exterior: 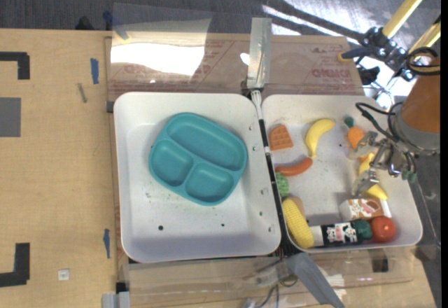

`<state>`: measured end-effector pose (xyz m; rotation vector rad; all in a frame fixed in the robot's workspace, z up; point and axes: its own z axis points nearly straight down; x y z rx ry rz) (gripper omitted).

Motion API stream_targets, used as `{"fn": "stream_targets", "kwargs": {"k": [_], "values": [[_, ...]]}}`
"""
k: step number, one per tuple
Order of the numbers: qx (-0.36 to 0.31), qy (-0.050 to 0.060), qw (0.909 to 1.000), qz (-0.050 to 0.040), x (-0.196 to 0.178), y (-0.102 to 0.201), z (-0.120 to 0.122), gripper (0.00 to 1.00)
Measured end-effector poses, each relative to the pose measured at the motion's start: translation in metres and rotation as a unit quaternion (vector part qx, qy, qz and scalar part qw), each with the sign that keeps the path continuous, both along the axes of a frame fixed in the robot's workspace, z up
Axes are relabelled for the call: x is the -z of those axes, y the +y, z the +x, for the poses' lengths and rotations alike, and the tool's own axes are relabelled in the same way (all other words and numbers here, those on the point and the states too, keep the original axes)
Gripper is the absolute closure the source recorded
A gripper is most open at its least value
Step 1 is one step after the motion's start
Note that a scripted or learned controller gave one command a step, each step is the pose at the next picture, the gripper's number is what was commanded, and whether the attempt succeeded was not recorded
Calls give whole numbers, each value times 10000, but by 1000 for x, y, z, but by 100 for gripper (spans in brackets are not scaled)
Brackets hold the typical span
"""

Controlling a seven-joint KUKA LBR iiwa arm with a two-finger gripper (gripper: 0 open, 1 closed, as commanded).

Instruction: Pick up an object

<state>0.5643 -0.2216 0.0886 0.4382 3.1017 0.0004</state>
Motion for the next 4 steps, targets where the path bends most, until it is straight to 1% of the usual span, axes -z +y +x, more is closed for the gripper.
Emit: {"fn": "stream_targets", "kwargs": {"k": [1,2,3,4], "values": [[-11,-68,10000,-25,-14,0,4,100],[-11,-57,10000,-21,-13,0,4,0],[-20,-2,10000,-9,0,-1,3,0],[-29,-75,10000,-38,-14,-1,7,100]]}}
